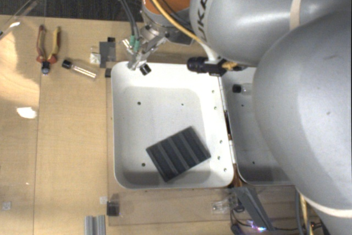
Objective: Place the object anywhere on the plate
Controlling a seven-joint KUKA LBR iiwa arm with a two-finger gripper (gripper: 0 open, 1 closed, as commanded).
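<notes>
We see the claw (139,61) at the far left corner of the left bin (122,135), just over the rim; its fingers look slightly apart with nothing between them, so we call it open and empty. A small dark tip sits at its end, touching or just above the bin wall, we cannot tell which.

The one thing in the bin is a dark ribbed slab (178,153), lying flat and turned at an angle, near the front wall and well apart from the claw. We take it as the plate; no separate loose object shows in the bin, so which thing the claw should carry is unclear to us.

If the slab itself must be handled, we judge it stiff, light, likely rubber or plastic, not fragile. The ribs give grip, so little slip. It lies low, so we would pinch across its short width at the middle, fingers set along the grooves.

Right bin (246,135) sits just beside, mostly under the arm. On the surface (60,146) at left lie pliers (47,47) and a small vial (80,67), away from the bins.
</notes>
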